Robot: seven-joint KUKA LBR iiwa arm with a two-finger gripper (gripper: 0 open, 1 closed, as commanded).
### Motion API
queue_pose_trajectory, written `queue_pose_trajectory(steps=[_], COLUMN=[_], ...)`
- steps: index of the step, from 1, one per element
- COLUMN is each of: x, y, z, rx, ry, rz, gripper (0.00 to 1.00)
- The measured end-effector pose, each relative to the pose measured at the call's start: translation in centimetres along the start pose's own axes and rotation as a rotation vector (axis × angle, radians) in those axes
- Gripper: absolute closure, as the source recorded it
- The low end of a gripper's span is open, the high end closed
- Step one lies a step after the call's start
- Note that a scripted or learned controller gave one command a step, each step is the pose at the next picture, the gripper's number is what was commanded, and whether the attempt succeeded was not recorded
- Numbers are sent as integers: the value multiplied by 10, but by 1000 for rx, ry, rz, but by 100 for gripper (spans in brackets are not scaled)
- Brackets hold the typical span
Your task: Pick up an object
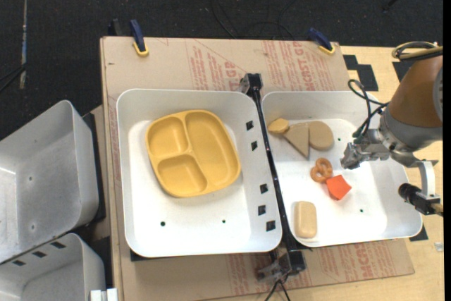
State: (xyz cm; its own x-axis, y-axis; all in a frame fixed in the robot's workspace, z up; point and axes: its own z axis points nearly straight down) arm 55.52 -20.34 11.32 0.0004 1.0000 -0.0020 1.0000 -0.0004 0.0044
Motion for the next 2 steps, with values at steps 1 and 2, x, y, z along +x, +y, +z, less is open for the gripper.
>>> queue_pose_trajectory(steps=[1, 2], x=[0, -3], y=[7, 10], z=[-44, -87], rx=[-2, -2], ry=[0, -1], rz=[-4, -4], gripper=[100, 100])
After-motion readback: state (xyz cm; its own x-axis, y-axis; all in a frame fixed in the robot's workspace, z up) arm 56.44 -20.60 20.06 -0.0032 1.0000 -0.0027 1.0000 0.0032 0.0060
